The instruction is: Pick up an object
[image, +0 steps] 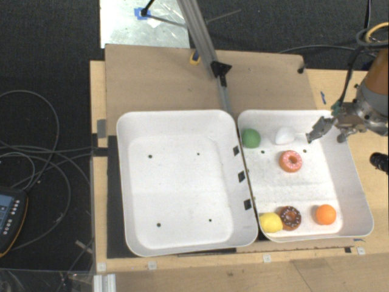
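Along the right bin's (358, 190) near wall sit a yellow lemon (271, 222), chocolate donut (290, 217) and orange (326, 214). Farther back, a pink donut (291, 161), green ball (251, 138) and white object (284, 136). The tool (328, 130) hovers open and empty, likely lining up a pick.

Both bins, the left bin (176, 181) and the right bin (349, 181), look like smooth matt white plastic. The surface (158, 78) is matt brown board, kinda cardboardy. The pink donut (291, 161) and the chocolate donut (290, 217) look like glossy plastic.
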{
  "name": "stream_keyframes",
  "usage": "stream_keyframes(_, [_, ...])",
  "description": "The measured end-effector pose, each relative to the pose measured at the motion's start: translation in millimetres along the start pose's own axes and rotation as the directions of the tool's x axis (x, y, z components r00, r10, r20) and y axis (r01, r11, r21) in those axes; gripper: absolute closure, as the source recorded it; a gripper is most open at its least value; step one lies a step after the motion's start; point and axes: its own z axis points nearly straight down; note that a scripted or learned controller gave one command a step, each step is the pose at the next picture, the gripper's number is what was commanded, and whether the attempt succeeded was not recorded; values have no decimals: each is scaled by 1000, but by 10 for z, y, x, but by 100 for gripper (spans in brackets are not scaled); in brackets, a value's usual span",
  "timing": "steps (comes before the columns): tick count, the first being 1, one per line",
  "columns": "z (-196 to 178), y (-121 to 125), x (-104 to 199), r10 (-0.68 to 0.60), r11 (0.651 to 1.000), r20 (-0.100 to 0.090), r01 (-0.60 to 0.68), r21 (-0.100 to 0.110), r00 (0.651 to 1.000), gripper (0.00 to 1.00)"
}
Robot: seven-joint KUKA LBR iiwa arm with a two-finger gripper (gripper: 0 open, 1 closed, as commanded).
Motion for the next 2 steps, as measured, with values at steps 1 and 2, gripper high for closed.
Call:
stream_keyframes(1, [565,46,85,-2,1000,-1,2,0,1000,0])
stream_keyframes(2, [1127,91,35,1,1000,-4,-1,-5,1000,0])
